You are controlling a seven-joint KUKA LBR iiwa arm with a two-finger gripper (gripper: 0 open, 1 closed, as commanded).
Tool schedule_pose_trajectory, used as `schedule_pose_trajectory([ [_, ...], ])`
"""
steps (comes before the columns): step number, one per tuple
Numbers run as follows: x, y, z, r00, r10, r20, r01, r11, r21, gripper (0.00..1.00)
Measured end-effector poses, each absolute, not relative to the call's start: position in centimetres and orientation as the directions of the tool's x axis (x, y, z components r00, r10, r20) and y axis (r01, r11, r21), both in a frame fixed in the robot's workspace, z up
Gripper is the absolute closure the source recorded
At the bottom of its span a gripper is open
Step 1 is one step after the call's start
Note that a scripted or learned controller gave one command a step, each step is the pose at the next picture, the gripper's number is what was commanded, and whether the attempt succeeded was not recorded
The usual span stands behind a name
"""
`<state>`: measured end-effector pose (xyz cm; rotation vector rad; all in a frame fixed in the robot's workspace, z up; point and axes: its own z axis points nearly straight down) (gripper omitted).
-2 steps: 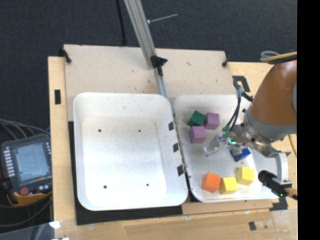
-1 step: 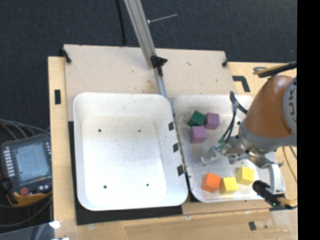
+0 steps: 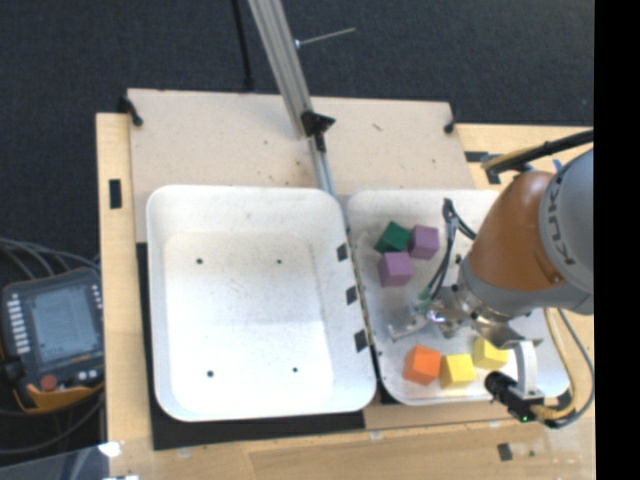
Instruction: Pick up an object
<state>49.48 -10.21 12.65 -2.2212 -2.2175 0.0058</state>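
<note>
The hand [image 3: 440, 318], its state impossible to tell here, hovers in the right bin [image 3: 420, 398] just above the orange cube [image 3: 423, 364], whose neighbouring yellow cube [image 3: 459, 369] could jam or deflect a descent.

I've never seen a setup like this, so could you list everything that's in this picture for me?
Bins: 2, white, side by side on the bench; left bin, right bin.
Green block: 1, right bin, far end.
Purple blocks: 2, beside the green one.
Orange block: 1, right bin, near end.
Yellow blocks: 2, right of the orange one.
Metal rail: 1, silver, slanting behind the bins.
Handheld controller: 1, grey, far left.
Arm: 1, grey and orange, over the right bin.
Gripper: 1, above the blocks.
</note>
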Motion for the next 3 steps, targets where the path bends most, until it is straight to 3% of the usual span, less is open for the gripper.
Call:
schedule_pose_trajectory([
  [1,49.5,-10.4,9.7,0.002,1.000,-0.002,1.000,-0.002,0.001,0.00],
  [2,49.7,-10.4,10.9,0.008,1.000,-0.001,1.000,-0.008,0.006,1.00],
  [3,49.7,-10.1,17.2,-0.003,1.000,-0.001,1.000,0.003,0.008,1.00],
])
